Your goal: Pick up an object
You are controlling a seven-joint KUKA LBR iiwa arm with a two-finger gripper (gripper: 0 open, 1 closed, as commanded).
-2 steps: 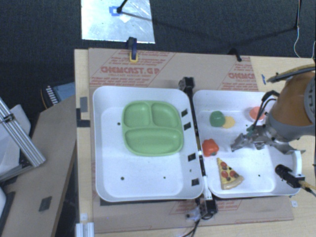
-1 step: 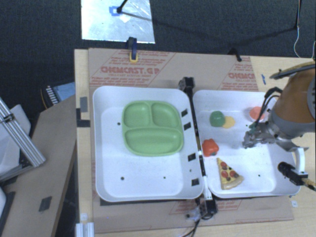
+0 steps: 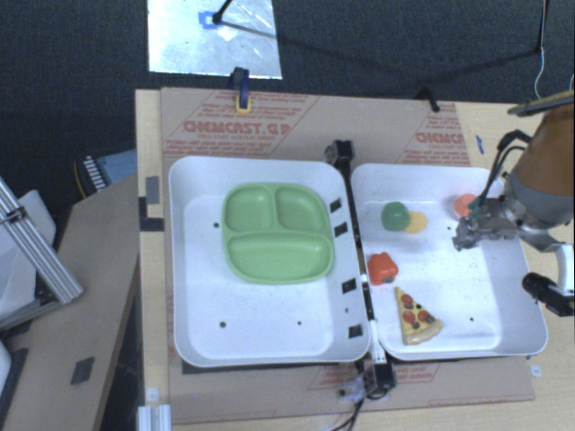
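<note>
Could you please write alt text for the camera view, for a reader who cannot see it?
The gripper hovers over the right bin, which holds a pizza slice, a red toy, a green ball and an orange piece. The left bin holds a green divided plate.

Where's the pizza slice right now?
The pizza slice lies in the right bin, near its front edge, just below the red-orange toy and well to the left of the gripper.

Even, soft overhead light here, no hard shadows. Glare flares off the silvery sheet (image 3: pixel 214 23) up top; the white bins (image 3: pixel 269 330) look washed out, and everything's slightly grainy.
</note>
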